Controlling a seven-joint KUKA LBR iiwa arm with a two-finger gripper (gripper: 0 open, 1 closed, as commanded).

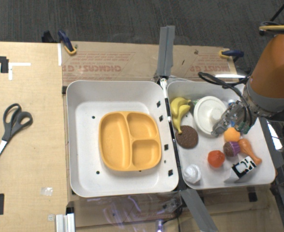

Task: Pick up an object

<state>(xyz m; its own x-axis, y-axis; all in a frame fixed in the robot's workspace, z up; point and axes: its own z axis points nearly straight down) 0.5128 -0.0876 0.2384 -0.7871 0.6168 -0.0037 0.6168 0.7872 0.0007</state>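
My gripper [232,125] hangs low in the right bin [265,178], at the right rim of a white bowl [208,112]. It looks open, with nothing between its fingers. An orange fruit [232,135] lies just below the fingertips. Under that sit a purple piece [231,148], a carrot [249,151] and a red tomato [216,158]. Bananas [179,111] and a brown round cookie [186,137] lie at the bin's left side. A black-and-white block [243,167] and a clear cup [192,173] rest near the front wall.
The left bin [79,144] holds a yellow divided plate [130,140]. Scissors [10,127] lie on the wooden bench to the far left. The arm's orange band [276,64] overhangs the right bin's back right corner.
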